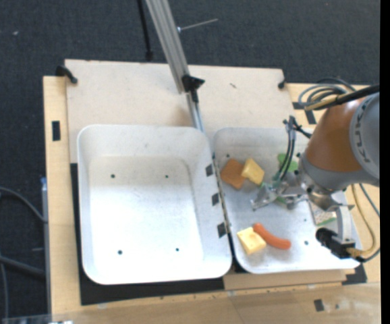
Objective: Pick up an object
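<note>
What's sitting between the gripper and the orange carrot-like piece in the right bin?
Nothing visible. The gripper hovers over bare floor of the right bin, and the orange carrot-like piece lies just below it in the view, beside a yellow block.

White bins [148, 262]; brown block [232, 173], yellow blocks [253, 171], orange carrot [272, 237], green piece [284, 160]
</note>
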